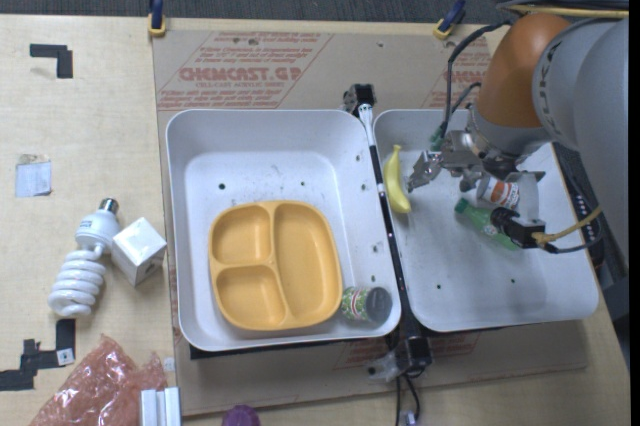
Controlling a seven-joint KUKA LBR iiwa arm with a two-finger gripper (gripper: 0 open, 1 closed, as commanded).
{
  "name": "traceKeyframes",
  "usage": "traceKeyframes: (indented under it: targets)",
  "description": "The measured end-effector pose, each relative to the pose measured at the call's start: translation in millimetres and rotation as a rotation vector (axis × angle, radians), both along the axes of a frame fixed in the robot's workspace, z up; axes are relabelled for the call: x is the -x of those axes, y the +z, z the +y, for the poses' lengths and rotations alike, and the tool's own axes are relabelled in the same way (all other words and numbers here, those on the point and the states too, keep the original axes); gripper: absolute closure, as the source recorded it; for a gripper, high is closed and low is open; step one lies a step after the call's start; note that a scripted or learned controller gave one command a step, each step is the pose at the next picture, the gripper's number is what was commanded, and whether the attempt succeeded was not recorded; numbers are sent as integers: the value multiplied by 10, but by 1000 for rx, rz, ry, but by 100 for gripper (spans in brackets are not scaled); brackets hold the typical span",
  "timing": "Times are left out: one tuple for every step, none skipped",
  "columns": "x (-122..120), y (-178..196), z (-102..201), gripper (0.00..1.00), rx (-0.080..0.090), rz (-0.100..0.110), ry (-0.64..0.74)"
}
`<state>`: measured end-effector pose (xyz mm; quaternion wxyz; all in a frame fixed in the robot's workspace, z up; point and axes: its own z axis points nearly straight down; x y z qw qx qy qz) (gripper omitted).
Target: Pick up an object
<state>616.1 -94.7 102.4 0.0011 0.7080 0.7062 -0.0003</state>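
Honestly, guessing the banana (pixel 398 180) as the target here: lying along the left wall of the right bin (pixel 500 299), with the gripper (pixel 424 170) hanging just beside it. Not managing to tell whether it's open or clamped, too murky. Probably reaching in sideways because that wall is crowding the fruit.

Bright even overhead light, soft faint shadows, mild glare on white bins (pixel 300 129), slightly soft focus
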Motion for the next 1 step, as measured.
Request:
traceKeyframes:
  targets:
    - [494,-100,5,0,-1,1,0]
